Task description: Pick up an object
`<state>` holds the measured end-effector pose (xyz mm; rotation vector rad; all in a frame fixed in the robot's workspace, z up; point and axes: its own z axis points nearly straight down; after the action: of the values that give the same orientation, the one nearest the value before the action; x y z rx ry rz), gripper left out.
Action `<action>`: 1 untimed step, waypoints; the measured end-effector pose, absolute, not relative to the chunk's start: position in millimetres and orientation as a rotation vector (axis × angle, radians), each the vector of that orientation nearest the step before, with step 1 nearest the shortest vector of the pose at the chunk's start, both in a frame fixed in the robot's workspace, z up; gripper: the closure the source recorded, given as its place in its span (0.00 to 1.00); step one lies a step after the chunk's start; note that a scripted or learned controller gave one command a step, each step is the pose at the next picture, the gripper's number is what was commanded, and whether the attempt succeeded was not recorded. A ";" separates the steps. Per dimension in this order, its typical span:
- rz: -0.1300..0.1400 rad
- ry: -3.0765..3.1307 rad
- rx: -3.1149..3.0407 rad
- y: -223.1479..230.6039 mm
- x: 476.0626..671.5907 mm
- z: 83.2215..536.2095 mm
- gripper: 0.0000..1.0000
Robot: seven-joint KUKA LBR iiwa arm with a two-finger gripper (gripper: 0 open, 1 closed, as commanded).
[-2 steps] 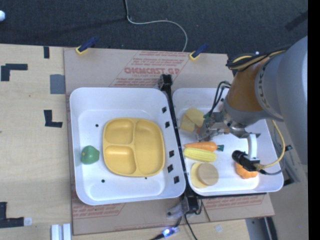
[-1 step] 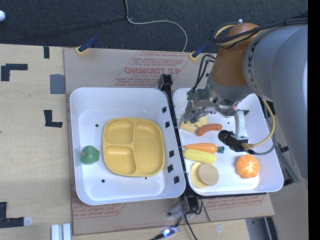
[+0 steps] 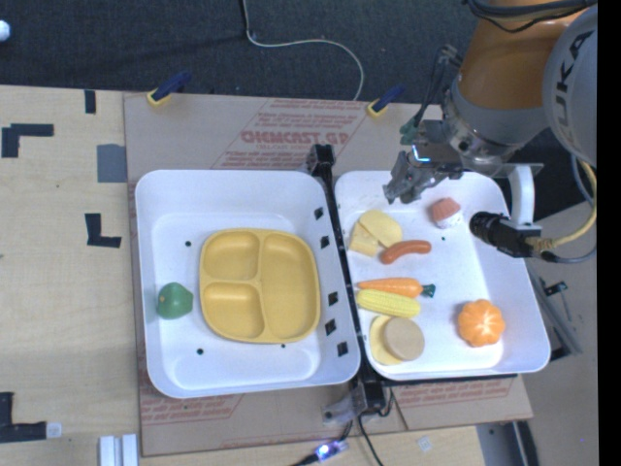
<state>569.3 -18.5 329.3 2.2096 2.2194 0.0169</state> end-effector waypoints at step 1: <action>0.020 2.214 2.210 -23.1 530.5 544.8 1.00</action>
<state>530.5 -23.1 544.8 2.2097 2.2141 0.0201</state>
